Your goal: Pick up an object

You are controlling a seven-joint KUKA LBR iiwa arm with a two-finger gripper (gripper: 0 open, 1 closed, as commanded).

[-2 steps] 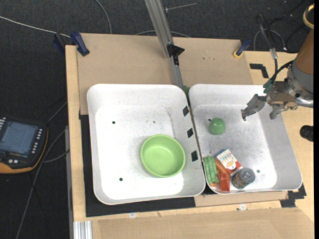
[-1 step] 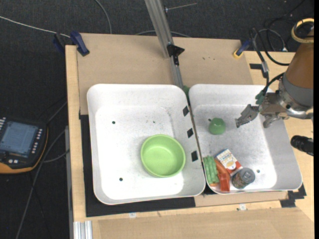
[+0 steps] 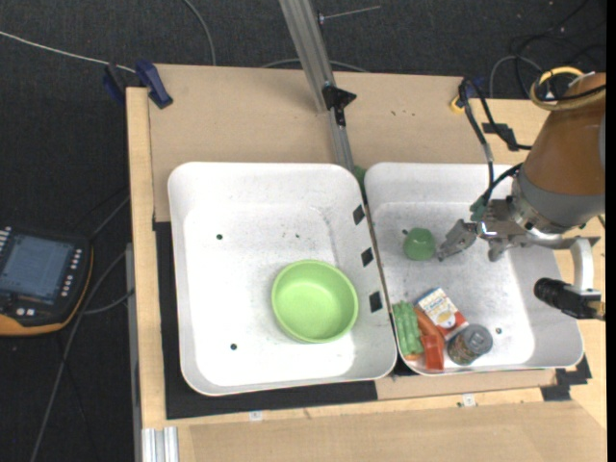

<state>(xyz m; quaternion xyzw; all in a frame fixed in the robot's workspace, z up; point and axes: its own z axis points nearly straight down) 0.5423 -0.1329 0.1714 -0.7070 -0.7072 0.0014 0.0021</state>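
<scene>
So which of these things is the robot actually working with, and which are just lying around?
Part of the job:
- the hand, over the right bin
- small green object just beside it
- pile at the bin's near corner: small carton, orange item, green item, round can

Just lying about:
- green bowl in the left bin
- handheld screen unit on the floor

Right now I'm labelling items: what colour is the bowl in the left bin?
Light green bowl, camera view.

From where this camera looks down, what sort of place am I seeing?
Probably a robotics lab test bench. A robot arm reaches over two white bins holding small items like a green bowl, and a handheld control pendant lies on the carpet amid loose cables.
</scene>
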